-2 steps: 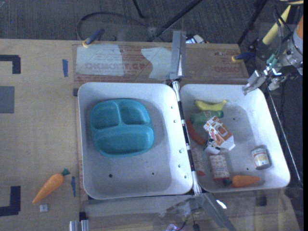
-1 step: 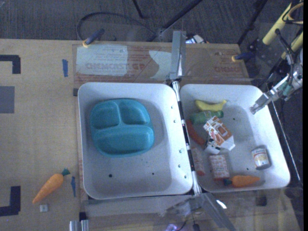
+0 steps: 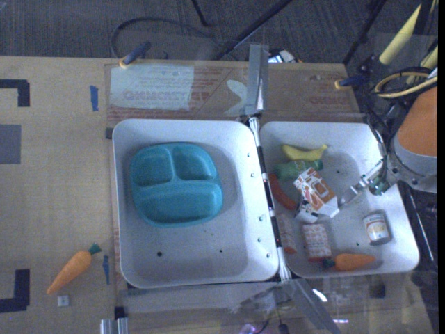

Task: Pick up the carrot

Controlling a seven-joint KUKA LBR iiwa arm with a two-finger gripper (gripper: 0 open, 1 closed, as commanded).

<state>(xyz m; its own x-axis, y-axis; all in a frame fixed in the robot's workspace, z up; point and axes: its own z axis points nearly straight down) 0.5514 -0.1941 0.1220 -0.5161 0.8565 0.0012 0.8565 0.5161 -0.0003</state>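
Observation:
An orange carrot (image 3: 353,261) with a green top lies near the front edge of the right bin (image 3: 403,252). A second carrot (image 3: 69,270) lies outside the bins on the wooden bench at the front left. My gripper (image 3: 356,192) hangs over the right side of the right bin, just right of a small white and orange carton (image 3: 316,192). It is well behind the bin's carrot and apart from it. Nothing shows in its grasp.
The right bin also holds a yellow banana (image 3: 304,151), a green vegetable (image 3: 297,168), a red sausage-like piece (image 3: 281,193), a flat packet (image 3: 316,240) and a small can (image 3: 376,227). A teal divided plate (image 3: 175,183) sits in the left bin (image 3: 208,256).

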